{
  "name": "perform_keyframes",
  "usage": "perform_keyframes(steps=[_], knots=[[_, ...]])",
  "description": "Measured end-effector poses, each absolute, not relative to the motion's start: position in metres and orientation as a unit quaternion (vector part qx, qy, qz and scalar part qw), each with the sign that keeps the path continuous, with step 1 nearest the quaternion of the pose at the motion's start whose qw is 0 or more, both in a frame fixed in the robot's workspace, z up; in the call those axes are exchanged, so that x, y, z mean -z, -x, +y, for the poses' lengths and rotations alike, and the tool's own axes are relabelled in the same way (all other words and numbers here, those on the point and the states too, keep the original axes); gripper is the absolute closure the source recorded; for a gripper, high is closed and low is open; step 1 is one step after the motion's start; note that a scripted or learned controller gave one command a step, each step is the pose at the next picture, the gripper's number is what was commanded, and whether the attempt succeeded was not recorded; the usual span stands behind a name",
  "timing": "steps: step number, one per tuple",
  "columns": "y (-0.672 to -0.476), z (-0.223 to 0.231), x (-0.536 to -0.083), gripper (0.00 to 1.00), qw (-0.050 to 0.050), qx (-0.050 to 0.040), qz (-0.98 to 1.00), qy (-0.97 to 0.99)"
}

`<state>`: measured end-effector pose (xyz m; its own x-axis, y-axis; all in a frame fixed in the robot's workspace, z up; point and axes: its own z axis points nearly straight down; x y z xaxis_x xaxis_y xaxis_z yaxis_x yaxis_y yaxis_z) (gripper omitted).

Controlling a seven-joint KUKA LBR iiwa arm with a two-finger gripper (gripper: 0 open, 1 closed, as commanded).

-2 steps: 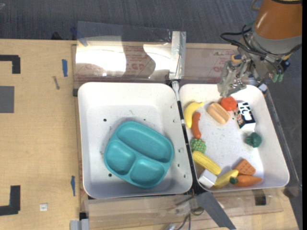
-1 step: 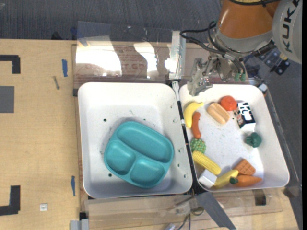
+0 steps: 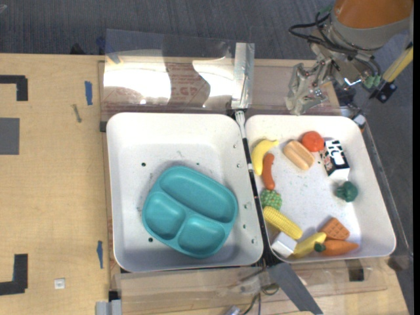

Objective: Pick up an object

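Note:
My gripper (image 3: 308, 97) hangs above the far rim of the right bin (image 3: 380, 195), fingers spread open with nothing between them. Below it in that bin lie toy foods: a banana (image 3: 261, 152), a hot dog bun (image 3: 298, 155), a red tomato (image 3: 312, 140), a black-and-white carton (image 3: 336, 156), a green broccoli (image 3: 347, 191), a corn cob (image 3: 282, 223), a carrot (image 3: 340, 246) and a waffle piece (image 3: 334, 228). A thin red sausage (image 3: 268, 168) lies beside the banana.
The left bin (image 3: 125, 143) holds a teal divided plate (image 3: 189, 210). A clear plastic panel (image 3: 177, 77) stands behind the bins. Cardboard bench surface (image 3: 46, 176) stretches to the left. The arm's orange band (image 3: 371, 2) is at the top right.

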<state>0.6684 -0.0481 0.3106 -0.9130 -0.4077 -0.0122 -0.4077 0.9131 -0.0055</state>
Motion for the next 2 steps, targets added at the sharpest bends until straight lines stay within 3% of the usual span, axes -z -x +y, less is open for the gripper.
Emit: perform_keyframes(steps=[1,2], knots=[[-0.667,-0.007,-0.269,1.00,0.000,-0.0015,0.974,0.227],[-0.668,-0.065,-0.295,1.00,0.006,0.0017,0.944,0.331]])
